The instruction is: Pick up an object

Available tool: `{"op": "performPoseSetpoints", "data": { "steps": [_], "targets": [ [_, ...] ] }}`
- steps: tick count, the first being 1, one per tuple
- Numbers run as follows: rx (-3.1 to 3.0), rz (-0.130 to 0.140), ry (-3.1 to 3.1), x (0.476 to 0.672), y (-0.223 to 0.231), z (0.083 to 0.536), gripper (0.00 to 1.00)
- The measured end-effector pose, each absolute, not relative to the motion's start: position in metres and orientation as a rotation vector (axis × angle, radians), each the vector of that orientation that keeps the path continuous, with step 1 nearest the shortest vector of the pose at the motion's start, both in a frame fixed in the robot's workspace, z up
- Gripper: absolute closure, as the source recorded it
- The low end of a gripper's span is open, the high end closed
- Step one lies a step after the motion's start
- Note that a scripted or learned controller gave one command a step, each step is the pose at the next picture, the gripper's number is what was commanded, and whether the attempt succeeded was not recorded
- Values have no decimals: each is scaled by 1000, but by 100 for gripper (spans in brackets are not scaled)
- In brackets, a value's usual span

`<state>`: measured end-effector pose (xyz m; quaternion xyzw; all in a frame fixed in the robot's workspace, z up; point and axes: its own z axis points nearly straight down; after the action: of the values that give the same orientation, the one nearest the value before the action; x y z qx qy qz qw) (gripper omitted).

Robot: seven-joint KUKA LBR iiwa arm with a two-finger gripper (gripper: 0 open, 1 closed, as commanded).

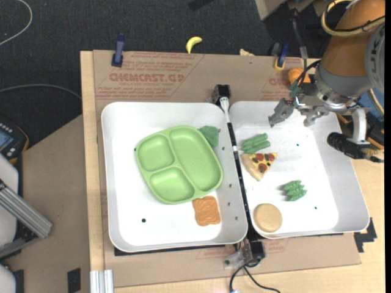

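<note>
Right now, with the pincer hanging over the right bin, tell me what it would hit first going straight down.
Most likely bare floor of the right bin near its far edge. The pincer points down there; the green toy and pizza slice lie nearer the camera, seemingly off its line, though depth is hard to judge.

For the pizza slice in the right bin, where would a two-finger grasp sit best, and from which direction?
Probably the wide crust end of the pizza slice, from straight above, jaws closing across its two slanted edges. It lies flat with its tip pointing toward the near rim of the right bin, so no side offers height to pinch. The green piece lies close above the crust, so stay slightly toward the middle.
</note>
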<state>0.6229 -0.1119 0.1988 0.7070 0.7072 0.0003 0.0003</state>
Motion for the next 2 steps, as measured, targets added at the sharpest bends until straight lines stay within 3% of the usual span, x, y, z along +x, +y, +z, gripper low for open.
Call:
{"op": "performPoseSetpoints", "data": {
  "steps": [1, 2],
  "targets": [
    [2218, -2, 2235, 591, -37, 184, 0],
    [2218, 2, 2234, 507, 26, 232, 0]
  ]
}}
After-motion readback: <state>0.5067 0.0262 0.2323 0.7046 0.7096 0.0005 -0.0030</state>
